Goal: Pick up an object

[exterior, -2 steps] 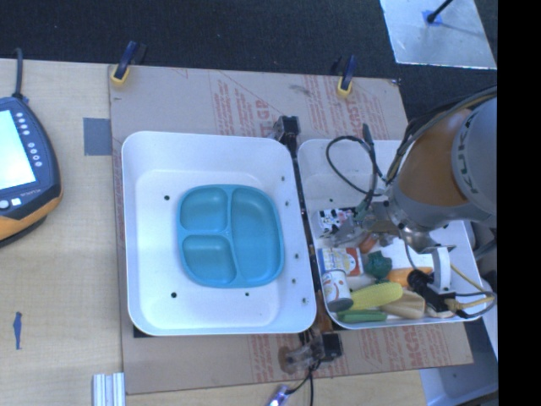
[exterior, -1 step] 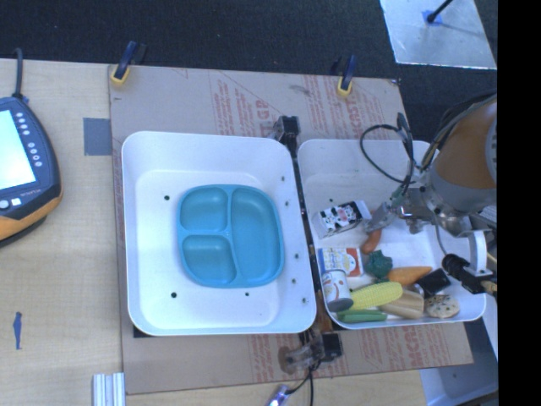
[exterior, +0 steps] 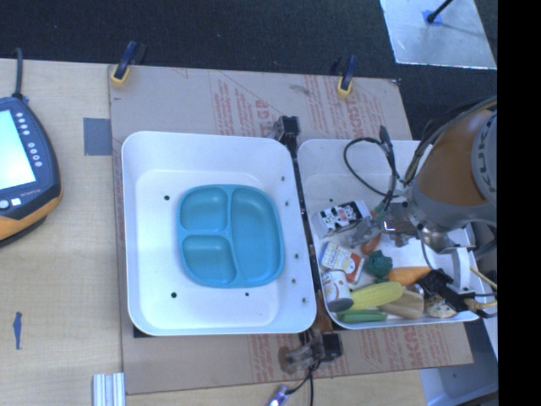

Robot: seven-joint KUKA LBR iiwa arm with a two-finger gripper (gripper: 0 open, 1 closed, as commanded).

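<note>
The right white bin (exterior: 325,163) holds a heap of small toys along its near side. Among them are a black-and-white piece (exterior: 341,216), a white and red packet (exterior: 337,258), a dark green lump (exterior: 379,265), an orange carrot (exterior: 410,274), a yellow corn cob (exterior: 376,294) and a green pod (exterior: 364,315). The grey arm with its orange band (exterior: 448,163) reaches in from the right. My gripper (exterior: 382,229) is low over the toys, just right of the black-and-white piece and above the green lump. Its tip is hidden among the clutter and cables.
The left white bin (exterior: 144,227) holds a blue divided plate (exterior: 230,235). A black cable (exterior: 368,155) loops over the far half of the right bin. A teach pendant (exterior: 21,172) lies at the bench's left. Clamps (exterior: 345,74) pin the cardboard at the back.
</note>
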